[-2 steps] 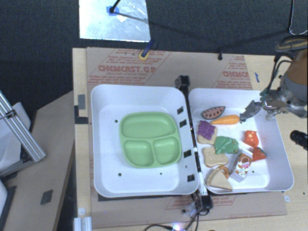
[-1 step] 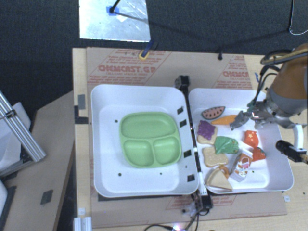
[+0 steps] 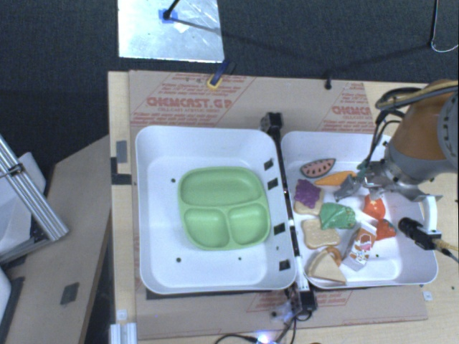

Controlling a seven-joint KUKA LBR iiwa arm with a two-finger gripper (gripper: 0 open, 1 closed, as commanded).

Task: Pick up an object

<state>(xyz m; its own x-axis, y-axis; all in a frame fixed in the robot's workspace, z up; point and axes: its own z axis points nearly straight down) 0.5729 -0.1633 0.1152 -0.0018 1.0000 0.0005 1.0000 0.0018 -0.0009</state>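
Observation:
The right bin [image 3: 409, 264] holds several toy foods. Among them are a watermelon slice [image 3: 318, 168], an orange carrot piece [image 3: 334, 179], a purple grape bunch [image 3: 308, 192], a green leafy piece [image 3: 337, 216], a toast slice [image 3: 318, 233], a sandwich wedge [image 3: 327, 266], a small carton [image 3: 361, 248] and red pieces [image 3: 374, 208]. The arm comes in from the right, its orange band over the bin's right side. My gripper [image 3: 361, 183] hangs low in the bin, just right of the carrot piece and above the green piece and the red pieces. I see nothing held in it.
The left bin [image 3: 154, 185] holds a green divided plate [image 3: 221, 208]. Black clips line the ridge between the two bins [image 3: 281, 192]. A black part of the arm [image 3: 416, 233] sticks out over the right bin's right edge. Cardboard lies under both bins.

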